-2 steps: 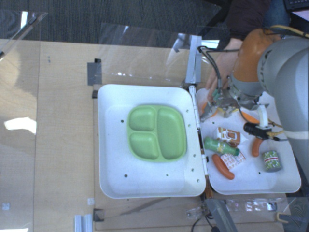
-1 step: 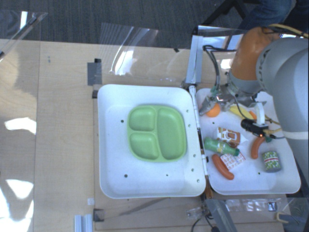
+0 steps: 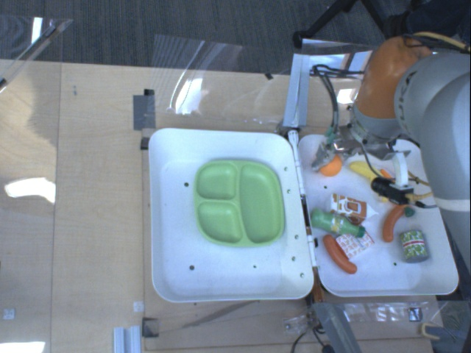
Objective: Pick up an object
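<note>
1. Camera view puts our gripper [image 3: 329,151] low over the back-left corner of the right bin [image 3: 441,274], its tip right at the orange round object [image 3: 331,167].
2. We take that object as the target; being round, it has no long axis to align with.
3. We cannot tell the jaw state.
4. From the orange object, the green bottle [image 3: 336,222] lies toward the bin's front.

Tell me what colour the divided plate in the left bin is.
Light green: the three-compartment plastic plate shows clearly in the camera view, lying in the shallow white left bin.
</note>
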Robot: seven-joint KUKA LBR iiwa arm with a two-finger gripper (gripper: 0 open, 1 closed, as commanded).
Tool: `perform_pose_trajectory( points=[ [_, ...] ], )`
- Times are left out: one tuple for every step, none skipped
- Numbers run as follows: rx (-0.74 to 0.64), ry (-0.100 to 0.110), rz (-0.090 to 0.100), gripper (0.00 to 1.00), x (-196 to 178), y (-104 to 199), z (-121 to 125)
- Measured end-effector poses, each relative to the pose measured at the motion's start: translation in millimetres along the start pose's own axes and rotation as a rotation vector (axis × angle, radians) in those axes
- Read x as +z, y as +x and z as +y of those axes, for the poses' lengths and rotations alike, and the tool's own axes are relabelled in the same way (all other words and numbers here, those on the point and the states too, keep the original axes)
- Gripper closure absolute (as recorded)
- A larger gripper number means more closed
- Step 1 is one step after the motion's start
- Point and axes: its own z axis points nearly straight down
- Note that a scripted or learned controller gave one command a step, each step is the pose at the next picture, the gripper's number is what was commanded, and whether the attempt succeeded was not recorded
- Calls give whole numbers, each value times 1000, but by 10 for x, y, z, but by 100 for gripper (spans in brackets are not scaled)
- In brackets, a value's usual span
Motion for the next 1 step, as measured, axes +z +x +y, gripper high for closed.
perform_pose_trajectory(
  points=[
    [30,-27,4,100,-1175,679,169]
  ],
)
